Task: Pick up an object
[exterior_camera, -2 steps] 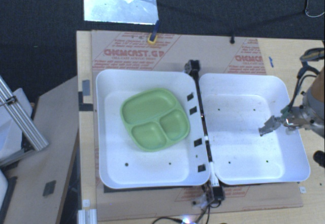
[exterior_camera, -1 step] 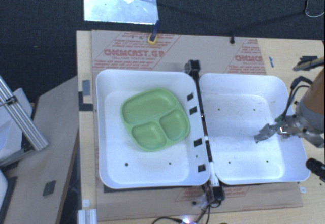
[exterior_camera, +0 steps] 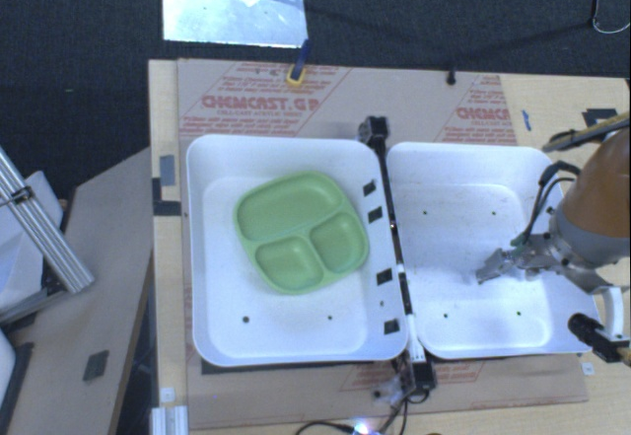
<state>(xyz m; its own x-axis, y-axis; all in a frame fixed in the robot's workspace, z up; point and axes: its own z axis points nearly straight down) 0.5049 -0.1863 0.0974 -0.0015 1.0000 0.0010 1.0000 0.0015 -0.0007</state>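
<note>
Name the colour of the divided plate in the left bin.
Light green, plain; the camera view shows the plate.

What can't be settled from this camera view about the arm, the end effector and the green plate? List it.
- End effector, camera view: small and blurred over the right bin; whether it is open or shut cannot be told.
- Arm: cut off by the right edge, so its base is unseen.
- Green divided plate in the left bin: its underside is hidden by its own body.
</note>
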